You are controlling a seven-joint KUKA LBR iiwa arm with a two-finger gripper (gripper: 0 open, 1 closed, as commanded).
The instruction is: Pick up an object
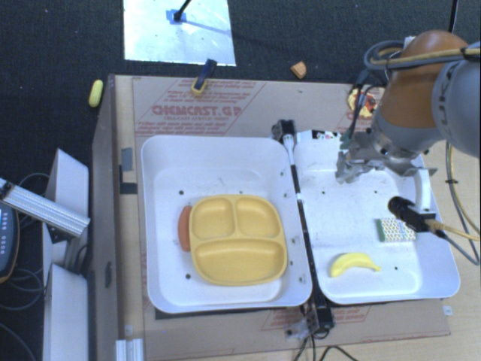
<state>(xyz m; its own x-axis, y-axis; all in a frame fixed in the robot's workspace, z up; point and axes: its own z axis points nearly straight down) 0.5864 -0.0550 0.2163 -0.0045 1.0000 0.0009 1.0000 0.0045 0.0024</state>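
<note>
A yellow banana (355, 263) lies near the front of the right bin (331, 224). A small green-and-white checkered block (395, 230) sits to its upper right. In the left bin (161, 216) rests a yellow divided plate (237, 240), with an orange sausage-shaped piece (184, 228) against its left edge. My gripper (350, 166) hangs over the back of the right bin, well apart from the banana and the checkered block. Nothing shows between its fingers.
A black divider runs between the two bins (299, 201). The bins sit on a cardboard sheet (203, 104). On the floor beyond lie a small yellow object (95, 92) and an orange bit (299, 69). A metal plate (176, 21) lies further back.
</note>
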